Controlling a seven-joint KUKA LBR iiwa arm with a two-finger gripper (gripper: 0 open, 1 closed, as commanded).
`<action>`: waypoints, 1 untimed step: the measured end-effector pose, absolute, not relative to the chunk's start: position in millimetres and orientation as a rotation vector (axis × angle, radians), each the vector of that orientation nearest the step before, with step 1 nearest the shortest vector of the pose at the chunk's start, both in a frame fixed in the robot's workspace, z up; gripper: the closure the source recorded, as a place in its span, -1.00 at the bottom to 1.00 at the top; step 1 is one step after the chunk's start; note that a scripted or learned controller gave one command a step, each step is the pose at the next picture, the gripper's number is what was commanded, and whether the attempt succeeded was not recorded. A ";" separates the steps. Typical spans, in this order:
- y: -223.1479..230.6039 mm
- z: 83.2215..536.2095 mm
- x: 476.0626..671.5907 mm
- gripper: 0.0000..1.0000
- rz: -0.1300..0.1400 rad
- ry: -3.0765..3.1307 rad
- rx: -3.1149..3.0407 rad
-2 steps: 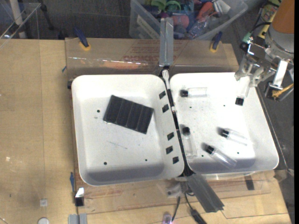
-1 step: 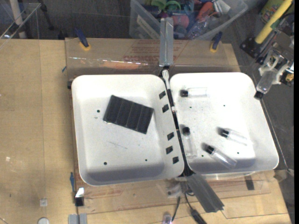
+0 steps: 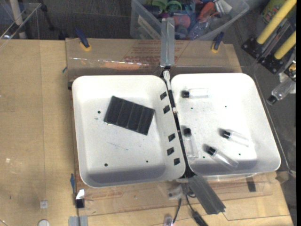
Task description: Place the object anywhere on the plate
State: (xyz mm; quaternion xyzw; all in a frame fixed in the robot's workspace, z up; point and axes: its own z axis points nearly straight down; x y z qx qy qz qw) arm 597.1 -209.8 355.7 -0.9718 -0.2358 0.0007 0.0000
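From the camera view, the left shallow white bin (image 3: 89,171) holds one dark, ribbed rectangular plate (image 3: 129,115), lying flat and skewed. The right shallow white bin (image 3: 263,126) holds four small clear vials with black caps. One vial lies near the back (image 3: 195,94), one sits against the wall between the bins (image 3: 188,140), and two lie close together towards the front (image 3: 235,136) (image 3: 218,155).

How the jaws stand cannot be told.

My guess is that the vials will be the trouble. Being round and slick, one could roll or squirt out of a pinch. The vial against the wall leaves little room on that side. A vial laid on the ribbed plate may also roll off.

A clear tub of coloured toys (image 3: 188,4) stands behind the worktop (image 3: 33,126).
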 end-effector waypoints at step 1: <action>-195.3 435.0 577.7 1.00 0.000 -1.515 -2.754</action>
